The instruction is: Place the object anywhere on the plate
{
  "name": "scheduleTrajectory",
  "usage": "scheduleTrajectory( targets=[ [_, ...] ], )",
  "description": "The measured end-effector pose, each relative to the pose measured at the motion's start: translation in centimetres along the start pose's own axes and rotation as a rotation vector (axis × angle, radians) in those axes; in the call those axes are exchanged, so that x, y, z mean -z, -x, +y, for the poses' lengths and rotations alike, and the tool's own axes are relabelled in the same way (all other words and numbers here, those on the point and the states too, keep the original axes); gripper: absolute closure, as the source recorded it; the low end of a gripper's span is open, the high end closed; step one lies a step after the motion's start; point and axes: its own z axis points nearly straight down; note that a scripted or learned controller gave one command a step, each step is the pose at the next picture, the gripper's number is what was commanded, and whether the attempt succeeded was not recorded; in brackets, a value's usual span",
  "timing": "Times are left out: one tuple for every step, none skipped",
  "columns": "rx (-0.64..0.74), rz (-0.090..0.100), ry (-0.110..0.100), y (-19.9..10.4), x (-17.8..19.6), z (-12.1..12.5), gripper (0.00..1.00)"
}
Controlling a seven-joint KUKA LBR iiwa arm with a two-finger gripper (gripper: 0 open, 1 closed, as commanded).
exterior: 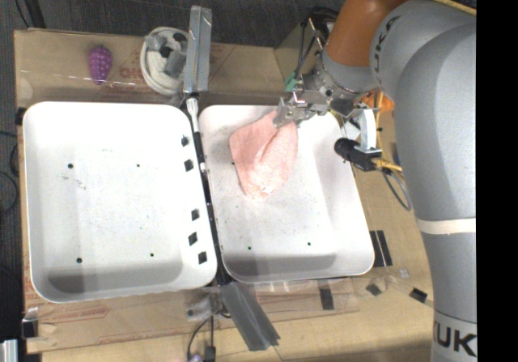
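A pink cloth (263, 156) hangs in a crumpled fold over the back half of the right bin (324, 231). Its upper corner is pinched between the fingers of my gripper (289, 112), which is shut on it near the bin's back rim. The cloth's lower end droops toward the bin floor; whether it touches the floor cannot be told. The grey arm with its orange band (364, 24) reaches in from the right above the bin's back right corner.
The left bin (48, 190) lies beside the right one, with a row of black clips (194, 190) along the shared rim. Behind the bins on the bench are a small purple object (99, 62), a white round holder (164, 57) and a grey upright bracket (198, 44).
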Motion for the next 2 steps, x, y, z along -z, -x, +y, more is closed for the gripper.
scheduleTrajectory(
  targets=[
    [0.006,0.0,0.001,0.0,3.3,0.1,1.0],
    [0.41,0.0,-0.002,-5.4,2.4,0.6,1.0]
  ],
)
